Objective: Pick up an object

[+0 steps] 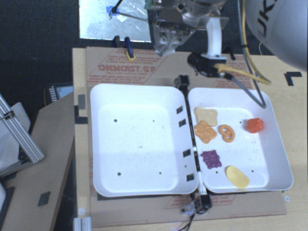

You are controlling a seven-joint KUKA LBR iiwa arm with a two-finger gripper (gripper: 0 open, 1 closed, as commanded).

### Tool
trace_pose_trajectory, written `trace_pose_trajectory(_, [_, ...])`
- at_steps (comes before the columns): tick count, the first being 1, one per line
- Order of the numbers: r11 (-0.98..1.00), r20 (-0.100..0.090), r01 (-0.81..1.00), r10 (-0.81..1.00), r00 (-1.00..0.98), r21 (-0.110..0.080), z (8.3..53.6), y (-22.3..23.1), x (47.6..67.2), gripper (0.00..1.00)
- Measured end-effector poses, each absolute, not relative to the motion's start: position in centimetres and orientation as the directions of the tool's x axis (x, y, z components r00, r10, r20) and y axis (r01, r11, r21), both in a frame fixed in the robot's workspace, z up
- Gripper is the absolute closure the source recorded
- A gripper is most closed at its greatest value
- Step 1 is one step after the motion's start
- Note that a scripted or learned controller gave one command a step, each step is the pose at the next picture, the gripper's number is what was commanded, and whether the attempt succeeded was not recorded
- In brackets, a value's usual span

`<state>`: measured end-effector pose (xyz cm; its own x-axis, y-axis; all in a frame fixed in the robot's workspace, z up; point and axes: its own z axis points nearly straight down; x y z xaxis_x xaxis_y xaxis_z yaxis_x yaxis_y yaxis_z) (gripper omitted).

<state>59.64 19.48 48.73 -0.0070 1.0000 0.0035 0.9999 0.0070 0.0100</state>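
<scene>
Orange waffle (205, 132) flat in right bin (274, 143), gripper (166, 44) above bench, finger state unclear

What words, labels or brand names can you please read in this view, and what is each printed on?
"CHEMCAST GP", in red, on the brown protective sheet beyond the bins.
"UK", part of a cut-off brand name, on the grey arm casing.
Further faint red print is repeated across the sheet, too blurred to read.
</scene>
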Motion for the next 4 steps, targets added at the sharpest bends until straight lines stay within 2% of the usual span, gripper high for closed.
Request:
trace_pose_trajectory(1, [-0.001,-0.002,1.0,1.0,0.001,-0.007,40.4,15.7,56.4,1.0])
trace_pose_trajectory(2, [0.007,0.005,1.0,1.0,-0.007,0.017,54.2,20.4,61.5,1.0])
trace_pose_trajectory(3, [0.001,0.0,1.0,1.0,-0.001,0.0,53.5,17.2,58.1,1.0])
trace_pose_trajectory(4, [-0.001,0.0,1.0,1.0,0.001,-0.002,53.4,14.1,52.2,1.0])
